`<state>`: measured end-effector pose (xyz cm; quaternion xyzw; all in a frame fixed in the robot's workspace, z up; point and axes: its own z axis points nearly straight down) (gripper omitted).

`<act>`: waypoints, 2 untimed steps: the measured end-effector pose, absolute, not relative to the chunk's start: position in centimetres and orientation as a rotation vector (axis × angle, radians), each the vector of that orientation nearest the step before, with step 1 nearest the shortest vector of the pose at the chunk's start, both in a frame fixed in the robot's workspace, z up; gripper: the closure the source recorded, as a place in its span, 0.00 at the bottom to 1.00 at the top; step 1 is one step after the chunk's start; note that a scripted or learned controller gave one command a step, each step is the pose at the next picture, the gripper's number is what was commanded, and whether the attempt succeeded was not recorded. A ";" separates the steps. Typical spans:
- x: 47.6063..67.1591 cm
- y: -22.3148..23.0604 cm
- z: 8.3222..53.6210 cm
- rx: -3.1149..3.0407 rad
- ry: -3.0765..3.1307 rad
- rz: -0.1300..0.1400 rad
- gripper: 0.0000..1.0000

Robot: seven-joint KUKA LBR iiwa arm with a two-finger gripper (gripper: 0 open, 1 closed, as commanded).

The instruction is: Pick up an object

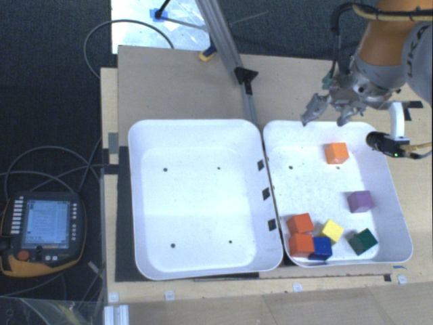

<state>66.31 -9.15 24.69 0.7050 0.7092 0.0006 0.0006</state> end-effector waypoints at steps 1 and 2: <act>66.3 -9.2 24.7 2.214 2.227 0.001 0.00; 66.7 -9.5 18.6 2.219 2.225 -0.003 0.00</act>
